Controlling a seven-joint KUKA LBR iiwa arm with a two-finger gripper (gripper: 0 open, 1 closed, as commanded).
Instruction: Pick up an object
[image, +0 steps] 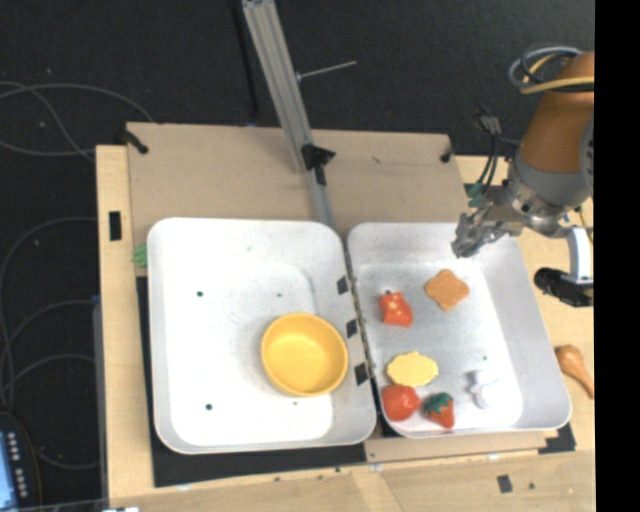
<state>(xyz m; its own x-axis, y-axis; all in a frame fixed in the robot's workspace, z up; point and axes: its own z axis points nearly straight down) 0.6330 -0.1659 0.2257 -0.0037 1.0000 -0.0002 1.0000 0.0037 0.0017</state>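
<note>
Camera view, tool (466, 243) above toast (446, 289), tomato (397, 309) nearby

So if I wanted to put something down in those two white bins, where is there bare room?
Left white bin: bare everywhere except around the round yellow bowl near its right wall. Right white bin: bare along the far strip by the gripper; crowded near the front, where the pale yellow slice and red tomato lie.
</note>
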